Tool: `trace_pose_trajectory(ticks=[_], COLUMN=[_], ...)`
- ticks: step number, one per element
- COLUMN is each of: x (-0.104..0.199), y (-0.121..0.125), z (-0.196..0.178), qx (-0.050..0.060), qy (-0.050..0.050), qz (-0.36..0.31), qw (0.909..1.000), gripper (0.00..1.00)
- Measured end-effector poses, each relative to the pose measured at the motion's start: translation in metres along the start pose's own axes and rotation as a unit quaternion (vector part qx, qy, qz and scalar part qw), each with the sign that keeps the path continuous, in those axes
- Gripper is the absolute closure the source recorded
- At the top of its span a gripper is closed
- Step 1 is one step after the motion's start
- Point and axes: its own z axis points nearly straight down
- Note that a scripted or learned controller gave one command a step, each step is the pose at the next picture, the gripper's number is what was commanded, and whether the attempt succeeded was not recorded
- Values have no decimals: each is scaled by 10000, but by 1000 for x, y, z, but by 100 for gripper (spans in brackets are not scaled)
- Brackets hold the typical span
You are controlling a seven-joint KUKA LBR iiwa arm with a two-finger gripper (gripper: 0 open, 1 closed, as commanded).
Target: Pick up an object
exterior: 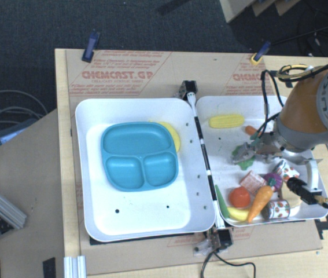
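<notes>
The right bin holds several toy foods: a yellow corn cob at the back, with a red tomato, an orange carrot, a banana, a pink block and a small can at the front. My gripper is low in the middle of this bin, just above a small green piece. The grey arm with its orange band comes in from the right and hides the bin's right side.
A blue divided plate lies in the left bin, with a yellow item partly under its far right edge. A black divider runs between the bins. Cables hang over the right bin's back.
</notes>
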Motion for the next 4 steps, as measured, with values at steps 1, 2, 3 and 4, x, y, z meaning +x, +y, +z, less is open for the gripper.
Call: trace_pose_trajectory(ticks=[1, 2, 3, 4], x=[49, 13, 31, 27], y=[0, 50, 27, 14], z=[0, -1, 0, 0], qx=[10, -1, 12, 12], qy=[15, 3, 12, 10], qz=[-9, -4, -5, -1], qw=[10000, 10000, 10000, 10000], gripper=[0, 0, 0, 0])
